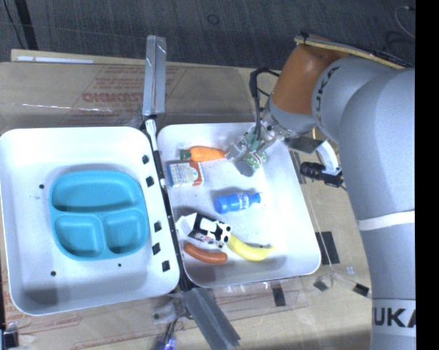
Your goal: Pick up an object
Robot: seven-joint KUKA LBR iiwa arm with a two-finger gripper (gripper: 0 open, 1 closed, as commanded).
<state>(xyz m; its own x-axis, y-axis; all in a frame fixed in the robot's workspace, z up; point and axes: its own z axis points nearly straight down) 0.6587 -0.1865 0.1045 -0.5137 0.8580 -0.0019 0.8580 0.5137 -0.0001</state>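
Observation:
The right bin [296, 195] holds an orange carrot [205, 153], a small carton [184, 173], a blue bottle [237, 201], a black-and-white cow toy [211, 231], a brown sausage [205, 254] and a yellow banana [249, 249]. My gripper [247, 154] hangs over the bin's upper part, just right of the carrot's tip and above the blue bottle. I see nothing clearly held between its fingers.
The left bin [15, 195] holds a blue sectioned tray [99, 214]. A metal divider post [154, 75] rises between the bins at the back. The grey arm [365, 122] covers the bench's right side.

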